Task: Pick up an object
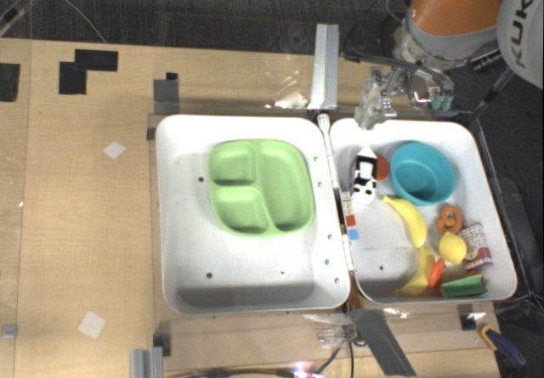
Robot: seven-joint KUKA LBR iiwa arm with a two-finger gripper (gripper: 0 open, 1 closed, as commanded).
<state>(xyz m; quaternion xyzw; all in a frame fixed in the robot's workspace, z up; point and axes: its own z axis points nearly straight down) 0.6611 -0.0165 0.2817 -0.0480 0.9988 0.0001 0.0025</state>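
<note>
My gripper (376,107) hangs over the back left rim of the right bin (489,155), with its two fingers apart and nothing between them. Below and in front of it lie a black-and-white toy (364,175) and a small red piece (382,167). A teal bowl (422,172) sits at the bin's back. A banana (409,219) lies in the middle. Toward the front right are a brown ring (450,218), a lemon (452,246), a red-and-white can (477,247), an orange carrot (437,273) and a green block (463,285).
The left bin (183,198) holds a green divided plate (257,185). A metal post (325,66) stands behind the ridge between the two bins. A second yellow piece (416,276) lies at the right bin's front.
</note>
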